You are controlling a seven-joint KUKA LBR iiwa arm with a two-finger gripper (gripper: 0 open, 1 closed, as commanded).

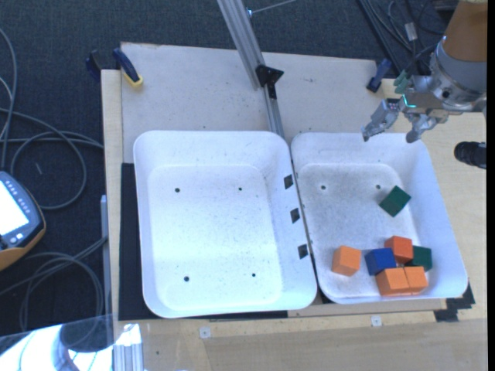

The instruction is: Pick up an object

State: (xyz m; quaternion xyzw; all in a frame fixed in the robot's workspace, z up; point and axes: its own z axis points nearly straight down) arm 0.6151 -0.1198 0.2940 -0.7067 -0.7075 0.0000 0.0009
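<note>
Hovering over the right bin's (433, 178) far edge, gripper (394, 127) spread wide, holding nothing — blocks (384, 264) untouched, pick not begun.

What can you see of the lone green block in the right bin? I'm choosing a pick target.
The green block is a small dark green cube, matte, perhaps foam or painted wood. It sits tilted, one corner toward the camera, on the right bin's speckled white floor near the far right wall. Nothing touches it: the orange, blue and green blocks cluster nearer the front, and the gripper hangs above the bin's far rim.
</note>
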